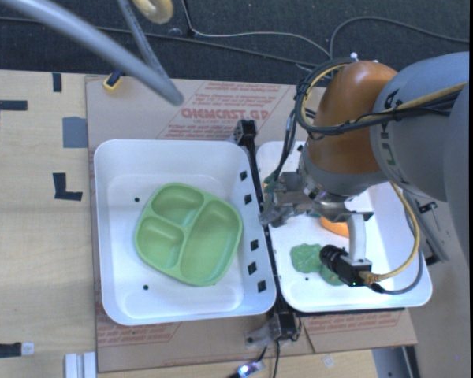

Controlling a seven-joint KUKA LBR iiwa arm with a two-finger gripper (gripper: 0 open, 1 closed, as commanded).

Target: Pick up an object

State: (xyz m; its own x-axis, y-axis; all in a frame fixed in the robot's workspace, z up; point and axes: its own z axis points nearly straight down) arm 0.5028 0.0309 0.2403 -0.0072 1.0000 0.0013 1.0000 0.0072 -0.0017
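Observation:
A green divided plate (189, 232) lies in the left white bin (114, 164). In the right white bin (394, 294) a flat green soft object (306, 257) lies near the front left, and part of an orange object (335, 227) peeks out beneath the arm. My gripper (288, 207) hangs low over the right bin's left side, just above and behind the green object, under the big orange wrist band (351, 116). The wrist body and cables cover its tips.
A black divider strip (256, 211) runs between the two bins. Both bins rest on a cardboard sheet (221, 109) on the wooden bench. A black connector with a yellow cable (343, 268) hangs beside the green object. A grey pole (79, 30) crosses the top left.

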